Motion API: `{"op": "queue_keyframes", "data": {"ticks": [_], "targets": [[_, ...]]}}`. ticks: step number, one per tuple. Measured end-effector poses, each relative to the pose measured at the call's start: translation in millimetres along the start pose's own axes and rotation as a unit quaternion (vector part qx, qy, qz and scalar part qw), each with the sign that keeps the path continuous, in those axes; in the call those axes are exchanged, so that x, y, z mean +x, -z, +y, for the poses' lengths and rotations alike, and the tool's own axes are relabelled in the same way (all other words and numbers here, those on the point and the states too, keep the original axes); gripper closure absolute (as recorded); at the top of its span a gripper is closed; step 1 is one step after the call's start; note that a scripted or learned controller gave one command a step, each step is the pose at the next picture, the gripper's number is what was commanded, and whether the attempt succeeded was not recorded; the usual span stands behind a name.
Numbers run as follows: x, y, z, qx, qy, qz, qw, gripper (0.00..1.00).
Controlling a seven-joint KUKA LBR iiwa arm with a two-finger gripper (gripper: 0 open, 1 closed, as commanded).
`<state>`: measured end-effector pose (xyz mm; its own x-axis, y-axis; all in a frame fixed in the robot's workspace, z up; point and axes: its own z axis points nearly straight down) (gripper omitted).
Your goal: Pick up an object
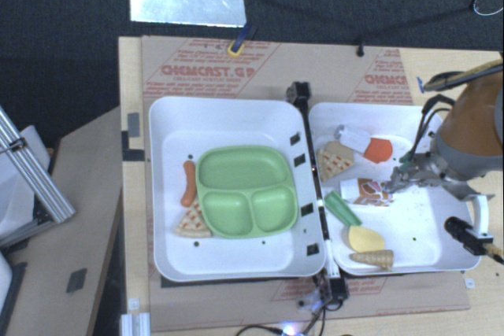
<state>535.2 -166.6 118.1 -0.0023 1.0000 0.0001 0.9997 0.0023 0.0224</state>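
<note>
bench (205, 63): brown board on dark carpet | two white bins (169, 169) | gripper (396, 182) over right bin, jaw state unclear

The gripper (396, 183) hangs low over the right bin (425, 248), just beside a small printed packet (372, 192) and near an orange piece (379, 149). In the left bin (169, 169), a sausage (189, 182) lies beside a green tray (244, 191).
</note>
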Motion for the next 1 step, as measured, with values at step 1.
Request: {"op": "queue_keyframes", "data": {"ticks": [1], "targets": [[5.1, 63.0, 2.6, 0.007, 0.001, -0.001, 1.0000, 1.00]]}}
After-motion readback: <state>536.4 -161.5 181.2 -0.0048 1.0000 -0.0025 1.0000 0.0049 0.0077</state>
